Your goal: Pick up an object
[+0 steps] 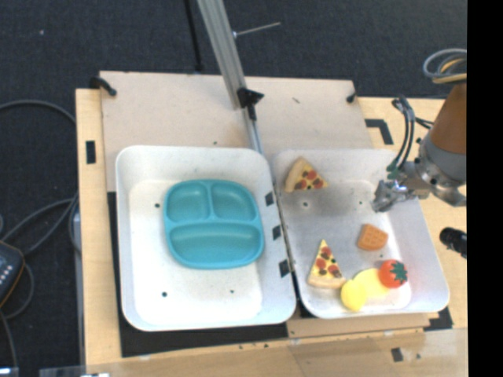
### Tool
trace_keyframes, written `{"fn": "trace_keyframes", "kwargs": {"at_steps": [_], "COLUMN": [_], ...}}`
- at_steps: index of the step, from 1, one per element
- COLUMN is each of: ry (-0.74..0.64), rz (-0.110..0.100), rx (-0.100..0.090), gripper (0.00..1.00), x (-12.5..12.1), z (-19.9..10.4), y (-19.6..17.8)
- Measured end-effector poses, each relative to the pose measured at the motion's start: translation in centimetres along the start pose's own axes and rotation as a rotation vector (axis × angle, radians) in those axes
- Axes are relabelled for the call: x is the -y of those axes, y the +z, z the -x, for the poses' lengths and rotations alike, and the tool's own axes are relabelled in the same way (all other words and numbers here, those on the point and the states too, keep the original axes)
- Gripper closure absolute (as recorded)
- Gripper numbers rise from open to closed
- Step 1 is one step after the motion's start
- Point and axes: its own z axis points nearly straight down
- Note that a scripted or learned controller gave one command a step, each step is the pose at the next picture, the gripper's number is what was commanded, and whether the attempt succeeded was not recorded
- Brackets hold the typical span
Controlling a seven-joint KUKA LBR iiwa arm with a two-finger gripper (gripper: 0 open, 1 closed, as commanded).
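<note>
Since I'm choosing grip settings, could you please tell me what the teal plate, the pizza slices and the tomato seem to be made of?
Plate: likely moulded plastic, matte to satin, judging by its uniform teal and rounded compartment walls. Pizza slices: probably toy plastic or rubber, with flat painted-looking toppings; too small to tell which. Tomato: apparently smooth plastic, solid red with a green top.

From my seat I look down on a pale wooden bench (93,210) with a lighter board (299,108) laid across its far half. Around it lies dark, speckled carpet (78,30). Black cables (35,116) loop over the floor at the left. A grey aluminium rail (220,34) slants in from the top to a black clamp (249,97). The light is even and flat.
</note>
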Motion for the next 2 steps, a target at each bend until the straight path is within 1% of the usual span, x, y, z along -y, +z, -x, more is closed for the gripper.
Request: {"fn": "trace_keyframes", "kwargs": {"at_steps": [1, 2], "ry": [-0.003, -0.004], "rz": [-0.001, -0.001], "rx": [-0.002, -0.002], "gripper": [1.0, 1.0], "x": [1.5, 2.3], "z": [-5.0, -9.9], "y": [-0.4, -0.1]}}
